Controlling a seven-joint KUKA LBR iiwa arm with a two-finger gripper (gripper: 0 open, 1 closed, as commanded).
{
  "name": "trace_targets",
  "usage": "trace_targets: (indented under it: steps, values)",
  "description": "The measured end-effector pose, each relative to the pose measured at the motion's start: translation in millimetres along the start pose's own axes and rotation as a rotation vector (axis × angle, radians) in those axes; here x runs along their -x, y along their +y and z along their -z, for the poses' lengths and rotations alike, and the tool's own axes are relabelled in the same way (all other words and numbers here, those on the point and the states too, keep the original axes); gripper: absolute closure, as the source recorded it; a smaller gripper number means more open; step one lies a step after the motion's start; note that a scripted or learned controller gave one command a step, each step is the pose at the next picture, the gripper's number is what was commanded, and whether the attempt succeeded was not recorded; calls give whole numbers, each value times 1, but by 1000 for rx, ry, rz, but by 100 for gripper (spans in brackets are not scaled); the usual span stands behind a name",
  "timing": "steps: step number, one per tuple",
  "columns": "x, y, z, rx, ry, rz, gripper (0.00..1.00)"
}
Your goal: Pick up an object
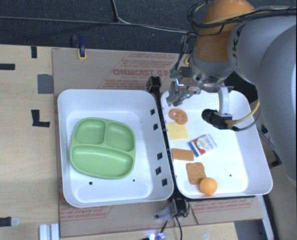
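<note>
The right bin (238,134) holds a pretzel (178,116), a yellow cheese slice (177,131), a flat tan cracker (182,154), a brown biscuit (195,171), an orange ball (208,185) and a small red, white and blue packet (203,144). My gripper (177,97) hangs just above the pretzel at the bin's far left corner, pointing down. Nothing shows between its fingers.
The left bin (78,184) holds a green divided plate (103,147). A black divider (161,134) runs between the bins. The arm's grey body (268,49) covers the right bin's far right side. Cardboard (133,69) lies under both bins.
</note>
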State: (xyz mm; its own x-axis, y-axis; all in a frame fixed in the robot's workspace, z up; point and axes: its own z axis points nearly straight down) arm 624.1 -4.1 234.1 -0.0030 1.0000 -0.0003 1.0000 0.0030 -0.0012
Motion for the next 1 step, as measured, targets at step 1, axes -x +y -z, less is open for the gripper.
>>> trace_targets:
  steps: [1]
  values:
    - [-64, 10, -2, 0, 1, 4, 100]
